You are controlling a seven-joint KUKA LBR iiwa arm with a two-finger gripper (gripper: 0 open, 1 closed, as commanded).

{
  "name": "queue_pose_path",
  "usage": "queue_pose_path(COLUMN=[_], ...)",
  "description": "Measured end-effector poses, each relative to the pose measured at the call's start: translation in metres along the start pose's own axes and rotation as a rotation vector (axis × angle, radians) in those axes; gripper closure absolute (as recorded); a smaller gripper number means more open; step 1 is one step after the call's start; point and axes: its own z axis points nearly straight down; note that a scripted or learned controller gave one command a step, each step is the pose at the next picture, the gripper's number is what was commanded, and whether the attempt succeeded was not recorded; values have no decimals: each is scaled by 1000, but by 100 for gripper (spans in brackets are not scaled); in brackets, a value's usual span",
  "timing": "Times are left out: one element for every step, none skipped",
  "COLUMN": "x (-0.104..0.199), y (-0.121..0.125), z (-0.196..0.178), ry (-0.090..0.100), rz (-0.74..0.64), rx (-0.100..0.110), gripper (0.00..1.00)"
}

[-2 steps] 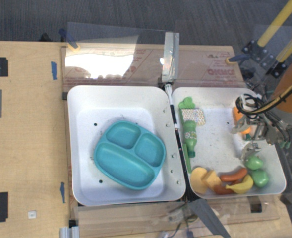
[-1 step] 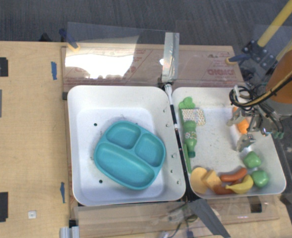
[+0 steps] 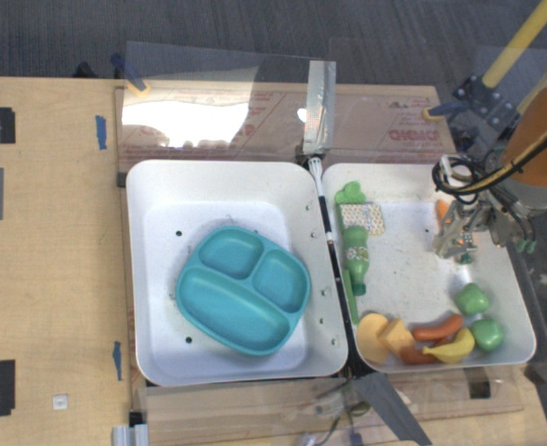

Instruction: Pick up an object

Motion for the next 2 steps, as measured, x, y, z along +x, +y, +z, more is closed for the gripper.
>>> queue_pose_path(x=[-49,-53], y=[9,12], z=[16,-116], ry=[16,6], rz=[363,537], rx=[-1,0], gripper=[100,100])
